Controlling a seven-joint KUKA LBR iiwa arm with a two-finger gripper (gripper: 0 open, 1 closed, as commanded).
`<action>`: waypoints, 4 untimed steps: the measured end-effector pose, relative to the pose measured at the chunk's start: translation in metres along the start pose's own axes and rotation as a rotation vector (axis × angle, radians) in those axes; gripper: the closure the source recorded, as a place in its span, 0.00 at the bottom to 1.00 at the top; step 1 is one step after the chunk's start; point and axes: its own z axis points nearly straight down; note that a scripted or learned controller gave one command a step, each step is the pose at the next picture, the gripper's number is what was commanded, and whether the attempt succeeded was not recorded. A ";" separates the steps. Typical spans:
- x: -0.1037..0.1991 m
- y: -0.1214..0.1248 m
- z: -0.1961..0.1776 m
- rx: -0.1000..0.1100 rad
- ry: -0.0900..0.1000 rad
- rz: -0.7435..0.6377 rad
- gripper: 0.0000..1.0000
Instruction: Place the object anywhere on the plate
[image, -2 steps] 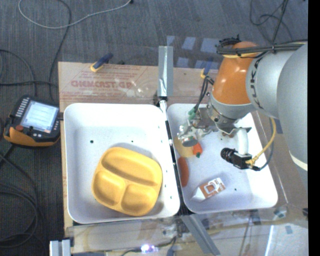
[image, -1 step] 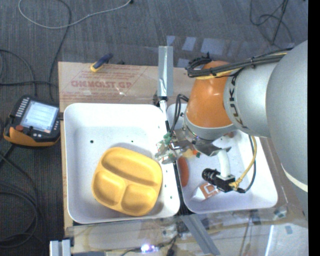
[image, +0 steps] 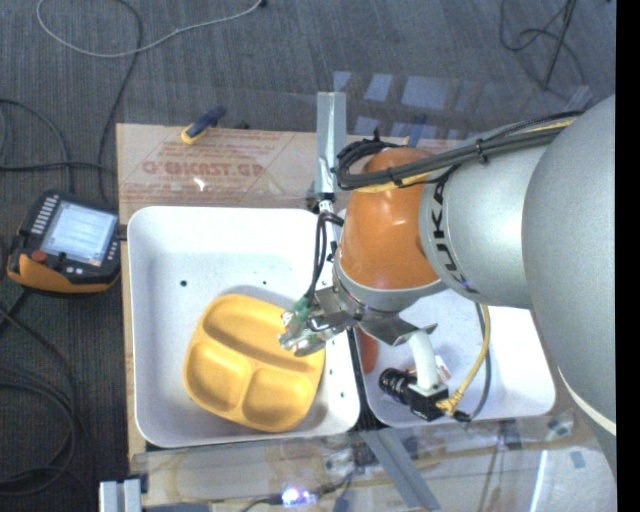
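Yellow sectioned plate (image: 250, 375) seen lying in left bin (image: 160, 250), toward its lower right part, close against the wall shared with right bin (image: 520, 390). Grey arm (image: 520, 210) with orange band (image: 385, 230) reached in from right, wrist hanging over the divide between bins. Gripper (image: 303, 330) poised over plate's upper right edge. Small greenish-white object (image: 298, 332) noted at the fingertips, just above or touching the plate rim; could not tell whether pinched or already lying loose. Finger spread hidden by wrist and cabling; could not tell wide or narrow. Judged late in task: carry to plate apparently done. Left to do, by this reading: release confirmed, object resting on plate, arm withdrawn. Placement not yet verifiable.
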 end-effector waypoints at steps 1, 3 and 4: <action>0.000 0.000 0.000 0.000 0.000 0.000 0.00; 0.001 0.001 -0.005 0.009 0.002 -0.004 0.00; 0.003 0.002 -0.011 0.018 0.005 -0.009 1.00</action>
